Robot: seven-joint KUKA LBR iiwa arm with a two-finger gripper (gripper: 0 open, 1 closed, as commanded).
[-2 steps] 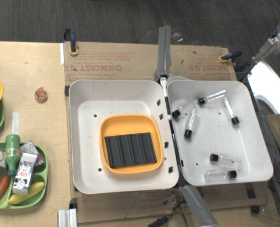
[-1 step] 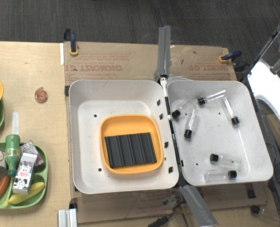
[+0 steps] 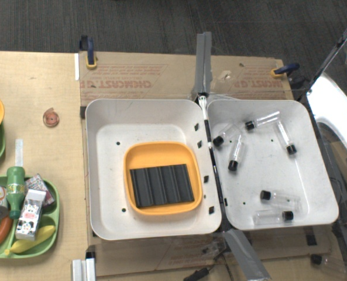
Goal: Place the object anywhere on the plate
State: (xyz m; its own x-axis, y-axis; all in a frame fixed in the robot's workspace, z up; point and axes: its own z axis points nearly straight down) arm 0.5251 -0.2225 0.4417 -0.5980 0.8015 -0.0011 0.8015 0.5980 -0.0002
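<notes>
Fingers first: whether they stand wide or narrow I cannot tell, so what follows is judgement from how things lie.

A black ribbed block (image 3: 162, 185) lies flat on the orange plate (image 3: 161, 149), well inside its rim, and the plate sits in the middle of the left bin (image 3: 103, 157), the one farther from the side the fingers reach in from. If that block is the task's thing, the placing looks done. What is left is to leave it alone: any withdrawal should go straight up before swinging back, so nothing drags the block toward the plate's edge.

The right bin (image 3: 313, 157), nearer the fingers' approach side, holds several small clear tubes with black caps (they may be the next things to move, though I cannot say). If one is wanted, the tube (image 3: 284, 138) lying by itself toward the approach side looks the easiest pick, since nothing touches it. The pair (image 3: 277, 206) near the front wall lie close together and would be awkward. A tube is round and slippery, so I would close across its middle, square to its length, and lift slowly. On the plate, set it beside the block or along its ribs, low and gently, since a dropped tube is likely to roll.
</notes>
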